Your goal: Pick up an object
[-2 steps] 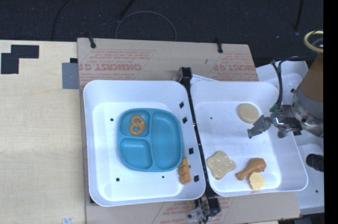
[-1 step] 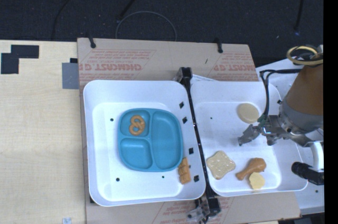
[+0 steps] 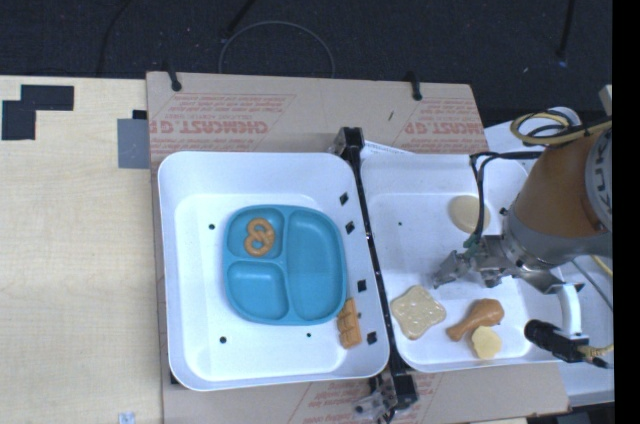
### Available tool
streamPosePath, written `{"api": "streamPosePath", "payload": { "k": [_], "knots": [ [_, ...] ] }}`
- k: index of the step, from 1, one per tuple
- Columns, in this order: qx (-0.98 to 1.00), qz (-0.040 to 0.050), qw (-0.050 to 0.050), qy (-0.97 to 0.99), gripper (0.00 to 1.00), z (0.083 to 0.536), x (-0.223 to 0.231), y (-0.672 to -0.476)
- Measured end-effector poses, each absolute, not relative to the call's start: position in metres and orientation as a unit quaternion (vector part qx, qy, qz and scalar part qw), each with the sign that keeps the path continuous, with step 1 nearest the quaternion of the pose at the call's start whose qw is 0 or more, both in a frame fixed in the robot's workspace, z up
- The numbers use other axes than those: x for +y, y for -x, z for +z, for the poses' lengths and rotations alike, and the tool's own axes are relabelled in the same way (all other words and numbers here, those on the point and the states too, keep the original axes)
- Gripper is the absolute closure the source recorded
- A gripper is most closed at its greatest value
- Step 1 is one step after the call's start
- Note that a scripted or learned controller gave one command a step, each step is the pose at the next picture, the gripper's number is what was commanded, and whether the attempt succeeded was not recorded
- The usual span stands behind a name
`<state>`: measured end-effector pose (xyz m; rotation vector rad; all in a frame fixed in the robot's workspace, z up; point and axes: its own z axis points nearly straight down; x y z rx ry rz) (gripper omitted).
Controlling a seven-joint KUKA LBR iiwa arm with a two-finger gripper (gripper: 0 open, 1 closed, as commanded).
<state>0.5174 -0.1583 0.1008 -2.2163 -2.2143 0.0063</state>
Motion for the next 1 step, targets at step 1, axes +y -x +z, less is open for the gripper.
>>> {"api": "streamPosePath", "payload": {
  "k": [1],
  "knots": [
    [-0.705, 0.0012, 0.003, 0.710, 1.00, 0.1142, -0.1603, -0.5182]
  ]
}}
